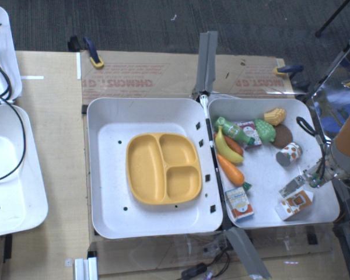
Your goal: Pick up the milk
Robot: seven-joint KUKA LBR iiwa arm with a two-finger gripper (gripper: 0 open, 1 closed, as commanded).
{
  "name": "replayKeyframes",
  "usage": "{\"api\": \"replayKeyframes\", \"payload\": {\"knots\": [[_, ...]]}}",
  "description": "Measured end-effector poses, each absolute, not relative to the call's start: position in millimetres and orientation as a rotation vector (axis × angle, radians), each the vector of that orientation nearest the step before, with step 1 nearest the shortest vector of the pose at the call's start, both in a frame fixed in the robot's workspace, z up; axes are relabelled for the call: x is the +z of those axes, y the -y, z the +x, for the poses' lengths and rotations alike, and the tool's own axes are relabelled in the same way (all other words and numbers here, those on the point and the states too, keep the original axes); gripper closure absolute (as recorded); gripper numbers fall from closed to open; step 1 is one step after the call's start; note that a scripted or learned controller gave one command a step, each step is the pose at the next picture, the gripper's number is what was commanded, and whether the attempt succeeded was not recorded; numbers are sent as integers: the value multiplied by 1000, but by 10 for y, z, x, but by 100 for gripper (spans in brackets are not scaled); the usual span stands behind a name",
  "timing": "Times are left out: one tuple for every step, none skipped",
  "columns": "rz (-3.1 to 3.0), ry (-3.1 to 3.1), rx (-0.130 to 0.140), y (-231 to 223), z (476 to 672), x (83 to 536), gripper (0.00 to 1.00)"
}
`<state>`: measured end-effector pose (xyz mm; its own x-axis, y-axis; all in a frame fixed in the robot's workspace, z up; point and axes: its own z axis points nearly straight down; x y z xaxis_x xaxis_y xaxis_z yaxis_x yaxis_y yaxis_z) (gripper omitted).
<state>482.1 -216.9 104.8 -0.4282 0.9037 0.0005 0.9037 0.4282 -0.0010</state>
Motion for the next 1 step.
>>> {"api": "replayKeyframes", "payload": {"knots": [[-1560, 2727, 0, 2132, 4780, 916, 0]]}}
